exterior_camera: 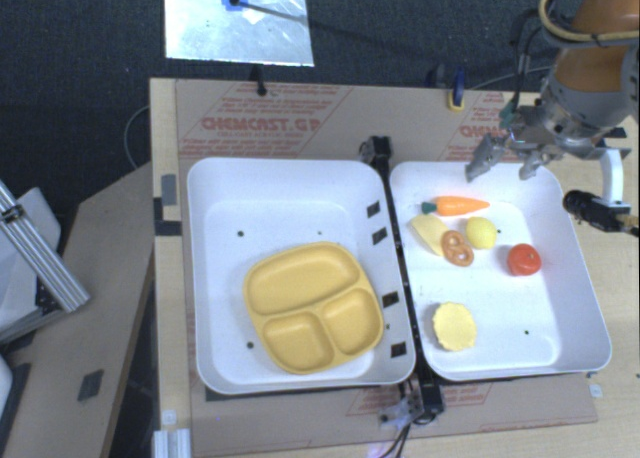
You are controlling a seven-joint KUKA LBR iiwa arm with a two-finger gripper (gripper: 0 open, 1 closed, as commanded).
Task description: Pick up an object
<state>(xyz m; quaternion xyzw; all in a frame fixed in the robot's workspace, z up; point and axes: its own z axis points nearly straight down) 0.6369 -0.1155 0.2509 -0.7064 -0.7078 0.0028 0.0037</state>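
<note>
Gripper (505,158) hovers over right white bin's (575,276) far edge, fingers spread, nothing between them. Small orange plastic carrot (461,205) lies just below it, near yellow lemon (481,233) and red tomato (523,260).

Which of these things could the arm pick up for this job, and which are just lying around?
For the job:
- carrot
- lemon
- tomato
- round slice with an orange rim
- pale yellow wedge
- yellow disc
- gripper, above the right bin's far edge

Lying about:
- yellow divided plate in the left bin
- silver sheet beyond the bench
</note>
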